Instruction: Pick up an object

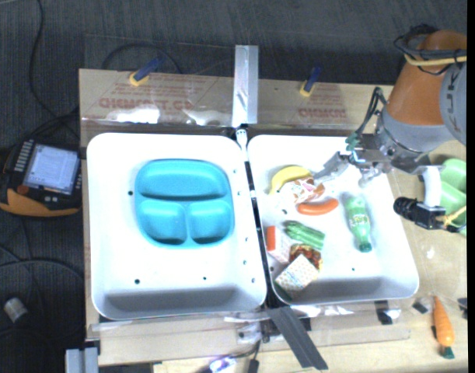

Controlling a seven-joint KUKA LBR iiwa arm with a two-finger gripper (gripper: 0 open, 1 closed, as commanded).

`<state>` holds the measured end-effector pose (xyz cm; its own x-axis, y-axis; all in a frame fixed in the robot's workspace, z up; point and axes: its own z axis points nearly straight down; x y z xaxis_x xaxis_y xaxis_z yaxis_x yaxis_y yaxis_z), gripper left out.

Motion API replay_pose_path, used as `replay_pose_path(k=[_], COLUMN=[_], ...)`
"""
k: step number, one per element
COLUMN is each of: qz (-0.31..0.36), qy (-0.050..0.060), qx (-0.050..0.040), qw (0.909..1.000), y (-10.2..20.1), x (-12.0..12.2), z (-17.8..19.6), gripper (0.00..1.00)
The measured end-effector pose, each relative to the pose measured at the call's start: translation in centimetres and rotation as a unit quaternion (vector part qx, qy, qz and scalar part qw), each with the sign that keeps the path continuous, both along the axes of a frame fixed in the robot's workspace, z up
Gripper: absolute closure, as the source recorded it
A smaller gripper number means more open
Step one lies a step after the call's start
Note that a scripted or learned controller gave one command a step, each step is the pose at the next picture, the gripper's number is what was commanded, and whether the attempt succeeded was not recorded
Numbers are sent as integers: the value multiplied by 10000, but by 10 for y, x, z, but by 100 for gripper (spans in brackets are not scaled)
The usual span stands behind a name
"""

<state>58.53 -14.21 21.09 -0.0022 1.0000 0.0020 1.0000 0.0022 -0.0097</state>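
Hovering: end effector (324, 169) over right bin (392, 274), above hot dog (317, 205).

1. Dark grey carpet floor (50, 45) around a wooden bench (183, 99).
2. Black cables (27, 14) looped across the carpet.
3. Handheld control pendant (43, 173), screen lit, left of the bench.
4. Even overhead light, soft shadows.

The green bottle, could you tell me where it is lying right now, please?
The green bottle lies in the right bin, toward its right side, just right of the orange-red sausage and below the gripper.
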Motion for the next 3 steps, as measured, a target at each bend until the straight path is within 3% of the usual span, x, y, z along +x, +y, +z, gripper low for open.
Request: replay_pose_path(k=[1, 2, 3], qz=[-494, -432, -438], qy=[-9, -111, -75], qx=[1, -25, -16], qw=[9988, 9990, 9990], y=[-64, -57, -57], x=[19, 4, 2], z=[-106, -121, -116], gripper=[0, 0, 100])
